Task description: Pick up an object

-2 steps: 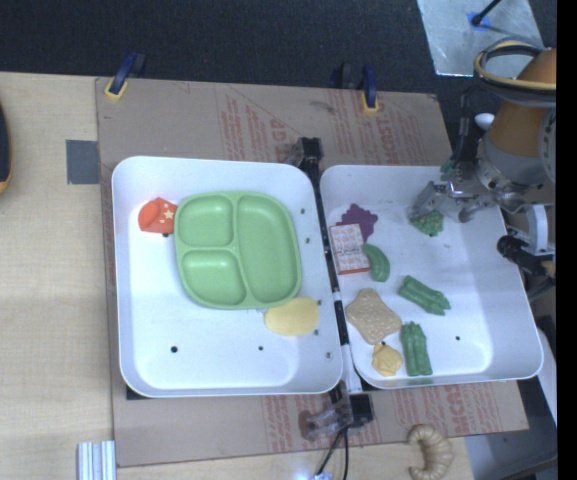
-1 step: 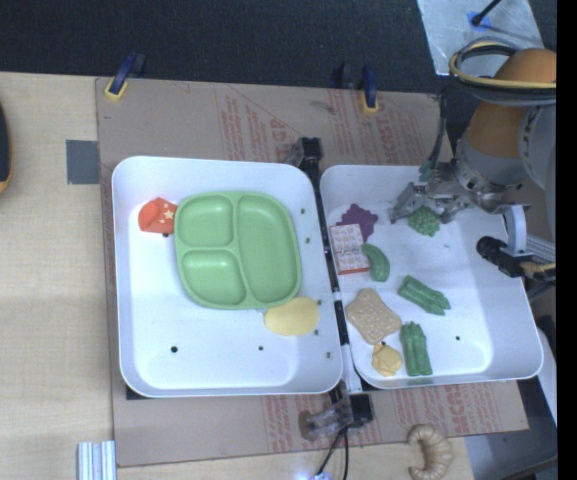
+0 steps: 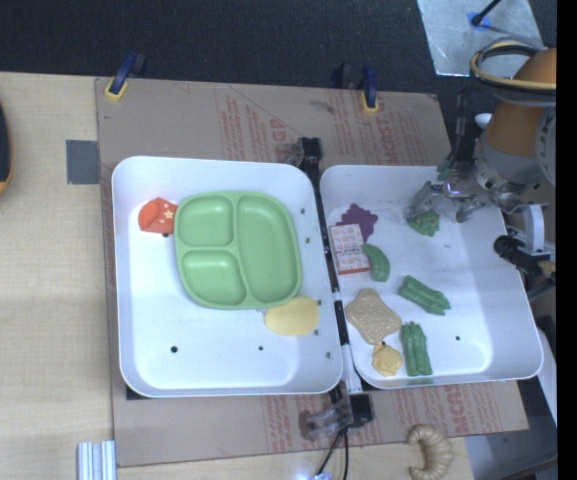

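My gripper hangs low over the back of the right bin, and its fingers look spread open. A small green leafy piece lies just under the left finger, touching or nearly touching it; I see nothing clamped between the fingers. Further forward in this bin lie a purple piece, a pink-and-white card, a green pod, a green ridged vegetable, a tan cracker, a yellow chunk and another green vegetable.
The left bin holds a green divided plate, a red item with a star at its left and a yellow lump at its front right. The arm's wrist stands over the right bin's back right corner.
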